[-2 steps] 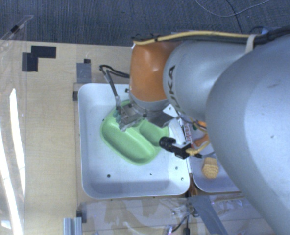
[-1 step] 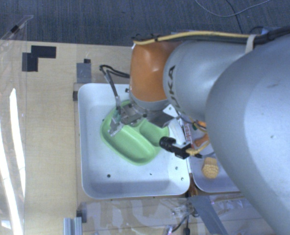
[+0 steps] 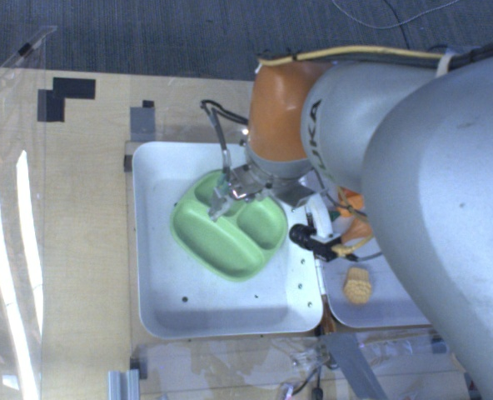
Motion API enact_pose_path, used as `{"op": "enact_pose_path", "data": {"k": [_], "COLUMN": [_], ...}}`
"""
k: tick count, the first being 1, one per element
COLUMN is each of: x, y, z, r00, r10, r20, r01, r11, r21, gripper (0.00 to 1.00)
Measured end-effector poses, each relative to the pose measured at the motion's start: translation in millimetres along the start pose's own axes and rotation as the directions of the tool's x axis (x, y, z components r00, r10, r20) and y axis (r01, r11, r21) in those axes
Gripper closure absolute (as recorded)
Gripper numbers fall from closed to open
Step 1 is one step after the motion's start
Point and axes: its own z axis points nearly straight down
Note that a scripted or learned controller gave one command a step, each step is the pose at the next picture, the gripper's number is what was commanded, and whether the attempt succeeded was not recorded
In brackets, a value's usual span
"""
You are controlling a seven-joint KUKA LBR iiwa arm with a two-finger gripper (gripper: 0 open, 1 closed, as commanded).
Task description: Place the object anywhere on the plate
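Observation:
A light green plate (image 3: 230, 232) with three compartments lies tilted in the left white bin (image 3: 171, 307). My gripper (image 3: 228, 197) hangs over the plate's upper compartment, near its inner divider. The grey arm with its orange band reaches in from the right and covers the plate's upper right edge. I see nothing between plate and gripper. A yellow, corn-like piece (image 3: 358, 287) lies in the right bin (image 3: 371, 315), near its front left corner. Orange objects (image 3: 355, 200) peek out from under the arm in that same bin.
The arm's bulk hides most of the right bin. The left bin's floor is bare white along its left and front sides. Black marks (image 3: 63, 97) sit on the wooden bench at the upper left. A clear panel stands along the left.

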Motion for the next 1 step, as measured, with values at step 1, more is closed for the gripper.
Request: {"op": "enact_pose_path", "data": {"k": [1], "x": [-64.5], "y": [47.0], "z": [-81.4], "r00": [0.994], "r10": [0.110], "r20": [0.002], "r01": [-0.110], "r11": [0.994], "r21": [-0.004], "gripper": [0.00]}}
